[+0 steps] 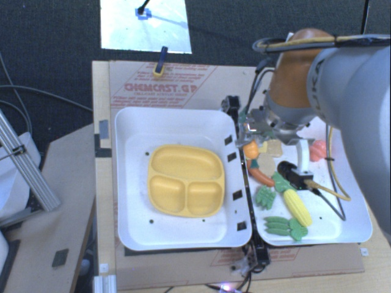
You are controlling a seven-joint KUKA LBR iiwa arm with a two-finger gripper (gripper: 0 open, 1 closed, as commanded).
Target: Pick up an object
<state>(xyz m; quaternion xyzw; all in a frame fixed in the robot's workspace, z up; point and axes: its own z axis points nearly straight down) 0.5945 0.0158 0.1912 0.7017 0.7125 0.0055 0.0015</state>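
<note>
The grey arm [348, 96] reaches over the right bin [351, 224], its gripper [256, 140] low at that bin's left wall, finger state not discernible, with the yellow tray [185, 180] in the left bin [134, 133], and corn [297, 206], carrot [261, 176] and orange piece [250, 149] just beside the gripper.

In the right bin [357, 224], toy foods are scattered: an orange piece [251, 149] and a carrot [261, 176] near the left wall, a green leafy piece [264, 197] beside them, a yellow corn cob [297, 207] lying slantwise, green pea pods [277, 225] nearest, and a pink piece [317, 151] farther right.
</note>
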